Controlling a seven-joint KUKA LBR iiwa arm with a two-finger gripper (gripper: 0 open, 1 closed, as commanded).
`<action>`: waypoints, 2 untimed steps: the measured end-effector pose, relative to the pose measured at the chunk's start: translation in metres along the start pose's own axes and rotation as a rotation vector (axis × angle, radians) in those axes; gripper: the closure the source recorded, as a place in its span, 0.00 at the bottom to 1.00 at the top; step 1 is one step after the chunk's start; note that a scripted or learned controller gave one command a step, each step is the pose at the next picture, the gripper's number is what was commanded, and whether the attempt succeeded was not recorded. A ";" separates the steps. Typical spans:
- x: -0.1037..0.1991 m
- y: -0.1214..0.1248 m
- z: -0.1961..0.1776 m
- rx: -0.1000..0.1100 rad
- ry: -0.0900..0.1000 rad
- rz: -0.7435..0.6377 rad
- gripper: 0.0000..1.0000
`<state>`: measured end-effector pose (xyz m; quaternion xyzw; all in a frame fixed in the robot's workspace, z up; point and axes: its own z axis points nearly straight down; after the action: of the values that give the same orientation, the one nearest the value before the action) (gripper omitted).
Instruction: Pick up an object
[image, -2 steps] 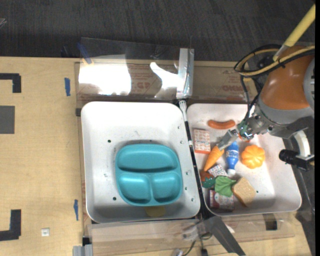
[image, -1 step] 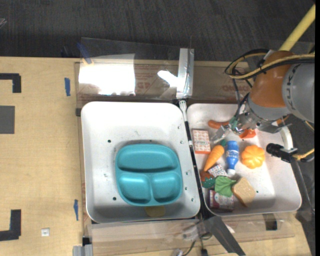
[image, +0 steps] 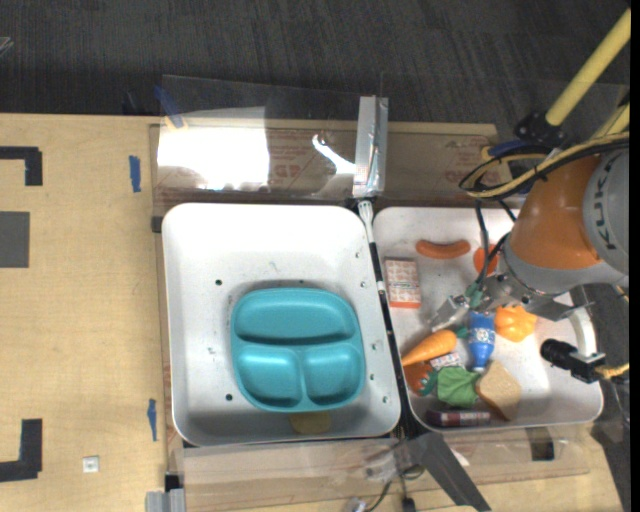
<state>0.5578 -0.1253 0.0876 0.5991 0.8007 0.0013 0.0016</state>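
My gripper (image: 458, 308) hangs low in the right bin (image: 575, 395), just above a pile of small objects. Right below it lie an orange carrot (image: 430, 347) and a blue bottle (image: 482, 340). An orange round piece (image: 515, 322) sits just to its right. Further toward the front lie a green cloth-like item (image: 455, 385), a tan bread-like block (image: 499, 390) and a dark marker (image: 455, 418). A sausage (image: 442, 248) lies at the back of the bin, and a small red and white packet (image: 401, 282) lies by the left wall. I see nothing held in the gripper.
The left bin (image: 190, 260) holds a teal divided plate (image: 297, 345). A clear plastic panel (image: 260, 150) and a metal post (image: 370, 145) stand behind the bins. Cables (image: 510, 160) hang near the arm's orange band (image: 560, 225) at the right.
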 end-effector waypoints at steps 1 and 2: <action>-0.019 0.039 0.001 0.000 -0.001 0.617 0.00; 0.003 -0.029 0.000 0.001 0.000 0.538 0.00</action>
<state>0.5287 -0.1306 0.0875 0.7905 0.6125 0.0015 0.0008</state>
